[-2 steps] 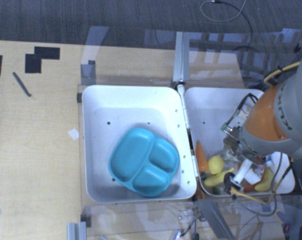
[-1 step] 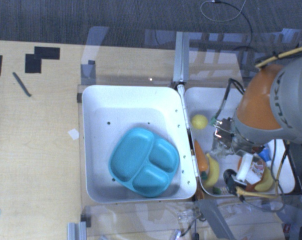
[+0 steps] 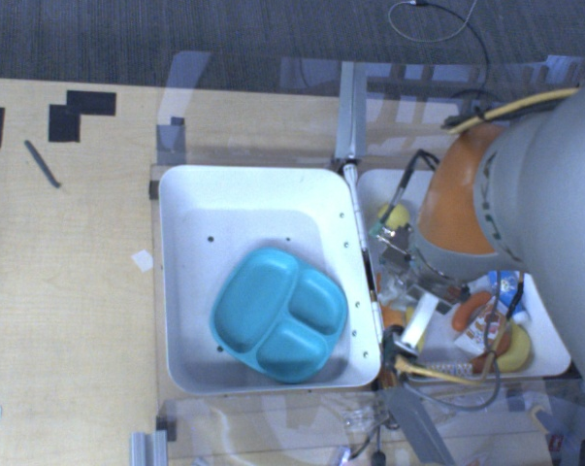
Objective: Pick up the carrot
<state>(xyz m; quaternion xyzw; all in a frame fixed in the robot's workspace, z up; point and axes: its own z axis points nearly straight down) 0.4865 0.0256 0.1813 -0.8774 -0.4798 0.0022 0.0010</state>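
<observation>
While my gripper (image 3: pixel 401 299) hangs low in the right bin (image 3: pixel 556 357), I cannot tell its state; the carrot (image 3: pixel 396 315) lies just beside it.

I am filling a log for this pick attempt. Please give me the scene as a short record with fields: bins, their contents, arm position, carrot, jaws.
left bin: white bin holding a blue divided plate, lying toward its lower right corner
right bin: white bin, largely covered by the arm; cluttered with small items, among them a yellow item at the lower right
arm: grey arm with orange band, reaching over the right bin
carrot: small orange piece near the bin's left wall may be it; uncertain
jaws: state cannot be told
</observation>
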